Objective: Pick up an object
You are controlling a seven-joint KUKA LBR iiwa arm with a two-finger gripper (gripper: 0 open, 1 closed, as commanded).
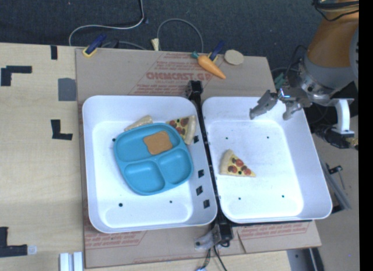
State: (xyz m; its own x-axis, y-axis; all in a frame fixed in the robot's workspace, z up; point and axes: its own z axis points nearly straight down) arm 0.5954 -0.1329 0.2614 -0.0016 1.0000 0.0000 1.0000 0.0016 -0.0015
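Grey arm [326, 71] — orange band (metal-fingered gripper [274, 106]).

Red print on the cardboard sheet [140, 74] reads roughly "CHEMCAST", the rest illegible

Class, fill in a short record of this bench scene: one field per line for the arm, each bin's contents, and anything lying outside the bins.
gripper: jaws open, over right bin's far edge, holding nothing
right bin: pizza slice
left bin: blue tray with brown square; second pizza slice behind it
outside bins: toy carrot, tan disc
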